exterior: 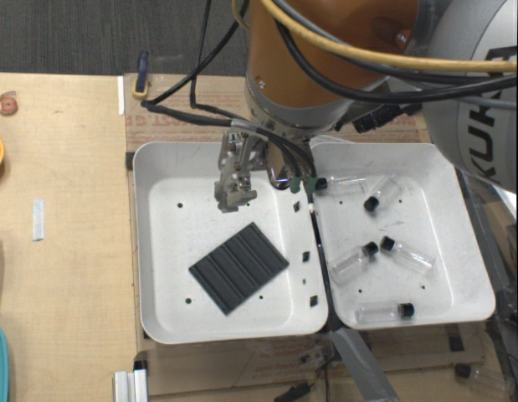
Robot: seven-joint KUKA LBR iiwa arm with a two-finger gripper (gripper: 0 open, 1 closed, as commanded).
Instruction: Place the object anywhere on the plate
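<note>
Two shallow white bins sit side by side. Dark ribbed rectangular plate (239, 267) lies in the left bin (154, 249); clear plastic vials (384, 253) lie scattered in the right bin (459, 249). Tool (235, 193) hovers near the left bin's far edge; its opening cannot be told.

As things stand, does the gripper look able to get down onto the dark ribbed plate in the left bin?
Probably yes. The gripper hangs in the left bin beyond the dark ribbed plate, whose top lies uncovered with nothing beside it. The clear vials lie in the right bin.
</note>
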